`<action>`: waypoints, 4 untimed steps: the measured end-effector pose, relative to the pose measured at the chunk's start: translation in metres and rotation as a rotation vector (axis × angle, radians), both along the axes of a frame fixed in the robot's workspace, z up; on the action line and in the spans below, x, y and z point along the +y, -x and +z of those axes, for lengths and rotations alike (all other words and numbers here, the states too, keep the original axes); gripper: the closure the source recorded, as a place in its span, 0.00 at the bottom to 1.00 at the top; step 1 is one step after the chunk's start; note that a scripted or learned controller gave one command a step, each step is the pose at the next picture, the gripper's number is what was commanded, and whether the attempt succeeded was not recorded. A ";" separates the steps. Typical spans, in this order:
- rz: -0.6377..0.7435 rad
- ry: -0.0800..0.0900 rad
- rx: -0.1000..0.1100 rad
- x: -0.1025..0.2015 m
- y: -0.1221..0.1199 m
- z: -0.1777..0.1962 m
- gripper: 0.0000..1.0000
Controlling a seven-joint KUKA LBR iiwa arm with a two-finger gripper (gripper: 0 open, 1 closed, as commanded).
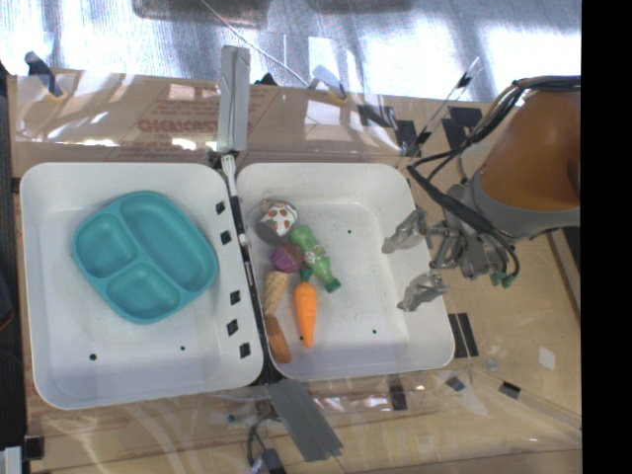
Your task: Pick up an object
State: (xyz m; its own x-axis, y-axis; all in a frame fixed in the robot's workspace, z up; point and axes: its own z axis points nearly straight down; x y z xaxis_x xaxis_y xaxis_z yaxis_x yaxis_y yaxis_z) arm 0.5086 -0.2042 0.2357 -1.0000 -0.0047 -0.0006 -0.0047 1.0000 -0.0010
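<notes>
Toy food: a cluster of small pieces lies along the left side of the right bin point(395, 349), close to the divider between the two bins.
Carrot point(306, 312): orange, pointing toward the near edge, in the near part of the cluster.
Green bottle point(315, 257): lies at a slant just beyond the carrot, its near end touching the carrot's top.
Purple piece point(287, 258): sits just left of the green bottle, touching it.
Round speckled piece point(277, 218): white with red and green spots, at the far end of the cluster.
Cone piece point(275, 288): tan, just left of the carrot.
Brown piece point(278, 343): lies against the left wall, nearest the front.
Gripper point(415, 262): hangs over the right side of the right bin, well apart from the toy food; its two fingers are spread wide, one farther, one nearer, with nothing between them.
Arm point(528, 166): grey with an orange band, coming in from the right.
Left bin point(49, 354): holds a teal divided plate point(145, 255) with three compartments.
</notes>
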 end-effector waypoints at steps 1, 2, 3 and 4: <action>-0.098 0.000 -0.003 0.009 -0.010 -0.140 0.00; -0.088 0.002 -0.008 0.011 -0.013 -0.128 1.00; -0.385 0.000 -0.004 0.012 0.002 -0.045 1.00; -0.243 -0.001 0.001 0.054 0.031 -0.029 1.00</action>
State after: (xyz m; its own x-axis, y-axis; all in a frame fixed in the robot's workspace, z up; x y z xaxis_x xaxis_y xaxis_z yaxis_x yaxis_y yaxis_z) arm 0.4774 -0.1498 0.2064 -0.9718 0.2358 0.0004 0.2358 0.9718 0.0002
